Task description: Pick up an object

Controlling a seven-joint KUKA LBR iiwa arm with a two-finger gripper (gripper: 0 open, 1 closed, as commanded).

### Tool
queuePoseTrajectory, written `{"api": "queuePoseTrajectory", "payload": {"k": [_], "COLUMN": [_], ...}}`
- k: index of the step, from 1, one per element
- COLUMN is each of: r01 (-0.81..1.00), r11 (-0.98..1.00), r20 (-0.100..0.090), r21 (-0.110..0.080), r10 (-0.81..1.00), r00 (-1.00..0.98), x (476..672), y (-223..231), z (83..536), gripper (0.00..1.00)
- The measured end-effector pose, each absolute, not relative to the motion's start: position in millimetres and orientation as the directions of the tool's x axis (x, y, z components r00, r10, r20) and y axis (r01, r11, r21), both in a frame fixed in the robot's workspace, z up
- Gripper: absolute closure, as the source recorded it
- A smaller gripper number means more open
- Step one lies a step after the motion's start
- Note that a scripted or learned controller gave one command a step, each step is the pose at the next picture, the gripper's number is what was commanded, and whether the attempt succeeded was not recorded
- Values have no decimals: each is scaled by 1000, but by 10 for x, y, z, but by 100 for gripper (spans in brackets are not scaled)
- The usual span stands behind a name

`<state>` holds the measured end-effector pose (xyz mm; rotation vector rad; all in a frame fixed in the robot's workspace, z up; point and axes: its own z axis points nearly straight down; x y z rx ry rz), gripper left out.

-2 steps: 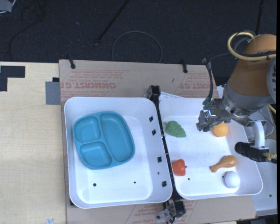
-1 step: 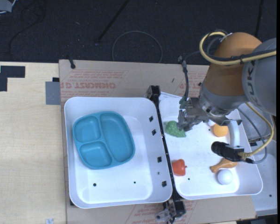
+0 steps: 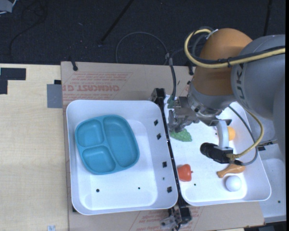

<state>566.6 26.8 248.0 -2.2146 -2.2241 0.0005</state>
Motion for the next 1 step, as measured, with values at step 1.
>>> {"api": "queuePoseTrajectory", "payload": {"k": [1], "r01": [1000], "r11": [3], "r20": [1], "r21": [-5], "r10": [1000], "r00": [-3], "x": [5674], "y": [774], "z": [2314], "gripper": [100]}}
